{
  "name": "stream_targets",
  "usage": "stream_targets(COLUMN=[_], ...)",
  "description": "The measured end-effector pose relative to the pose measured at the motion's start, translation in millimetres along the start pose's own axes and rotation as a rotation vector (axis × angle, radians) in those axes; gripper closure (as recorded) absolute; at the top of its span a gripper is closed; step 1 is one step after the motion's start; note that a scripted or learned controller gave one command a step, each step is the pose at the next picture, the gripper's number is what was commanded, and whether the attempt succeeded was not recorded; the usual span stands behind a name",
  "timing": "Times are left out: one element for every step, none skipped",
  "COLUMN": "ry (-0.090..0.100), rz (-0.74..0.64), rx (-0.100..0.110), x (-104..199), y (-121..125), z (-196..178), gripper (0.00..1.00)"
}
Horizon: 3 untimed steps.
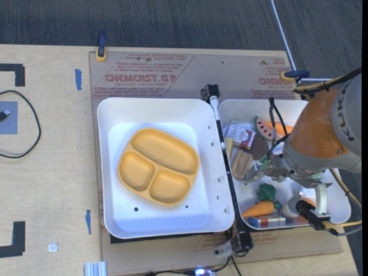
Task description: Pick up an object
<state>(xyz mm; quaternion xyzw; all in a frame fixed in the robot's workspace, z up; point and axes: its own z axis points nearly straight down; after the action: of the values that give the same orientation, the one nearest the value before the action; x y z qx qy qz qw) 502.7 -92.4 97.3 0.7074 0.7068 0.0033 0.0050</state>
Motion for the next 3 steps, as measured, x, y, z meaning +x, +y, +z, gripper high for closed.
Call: stream_targets(ry=[-0.001, -0.001, 0.003], rz=[0.000, 0.000, -0.002], rx=[-0.004, -0.004, 0.006], x=[0, 0, -1], y=[2, 1, -16], z=[-10, -10, 11], gripper=[1.00, 0.00, 0.00])
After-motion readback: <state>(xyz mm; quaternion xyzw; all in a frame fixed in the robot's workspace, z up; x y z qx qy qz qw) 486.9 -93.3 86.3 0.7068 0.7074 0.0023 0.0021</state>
